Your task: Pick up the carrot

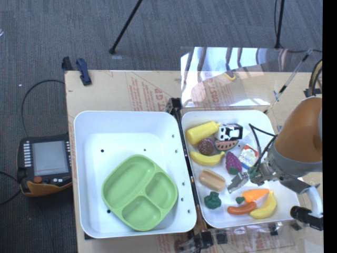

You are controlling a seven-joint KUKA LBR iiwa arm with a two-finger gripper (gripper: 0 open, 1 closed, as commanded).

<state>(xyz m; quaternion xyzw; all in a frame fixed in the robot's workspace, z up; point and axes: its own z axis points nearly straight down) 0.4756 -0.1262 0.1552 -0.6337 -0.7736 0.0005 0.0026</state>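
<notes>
The carrot (255, 195), orange with a small green top at its left end, lies in the front right part of the right bin (274, 121). It rests between a yellow fruit (266, 207) and a red-orange sausage (241, 210). My gripper (244, 179) hangs low over the bin just up and left of the carrot, with its tip pointing left toward the hot dog bun (212, 179). Nothing is seen held in it. The arm's grey body and orange band (301, 130) cover the bin's right side.
The right bin also holds a yellow block (201, 132), a cow-patterned carton (230, 133), a banana (206, 158), purple grapes (233, 162), a small white carton (248, 154) and broccoli (212, 200). A green divided plate (140, 192) lies in the left bin (84, 141).
</notes>
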